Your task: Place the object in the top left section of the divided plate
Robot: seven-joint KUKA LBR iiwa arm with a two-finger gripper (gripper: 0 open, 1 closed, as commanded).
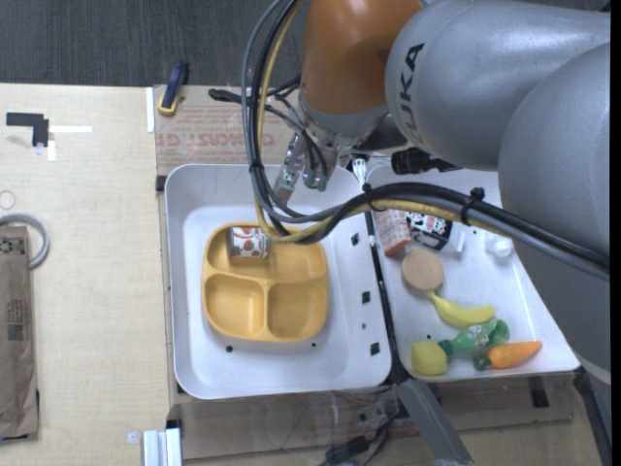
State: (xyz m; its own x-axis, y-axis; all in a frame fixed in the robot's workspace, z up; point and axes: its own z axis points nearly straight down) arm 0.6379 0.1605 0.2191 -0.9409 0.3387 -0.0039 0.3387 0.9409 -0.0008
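Hovering above the far rim of the left shallow white bin [184, 289], my two-finger gripper [303, 175] hangs in the upper middle of the frame with nothing between its metal fingers [290, 174], which stand slightly parted and point down toward the bin's back wall. My grey arm with its orange band [359, 37] fills the upper right of the frame, black and yellow cables [260, 115] looping down past the gripper and trailing over the divider between the bins.

Below the gripper, in the middle of the left bin, sits the yellow divided plastic plate [264, 284]. A small white can with a red printed label [248, 243] lies on its side in the plate's upper left section, touching the plate and well apart from my fingers.

To the right, the second shallow white bin [524, 280] holds a cluster of toy foods: a red-and-white printed carton [411, 229] near its upper left corner, a round tan cookie-like disc [423, 272] just below it, a yellow plastic banana [462, 312], a yellow lemon [429, 358], a green leafy toy vegetable [475, 342] and an orange carrot [514, 354] along the lower edge.

At the left of the frame the pale wooden bench [78, 289] carries a brown paper bag [17, 328] and a strip of black tape [27, 122]; a blue-and-yellow tool [175, 87] lies at the upper edge of a sheet of brown cardboard [218, 129].
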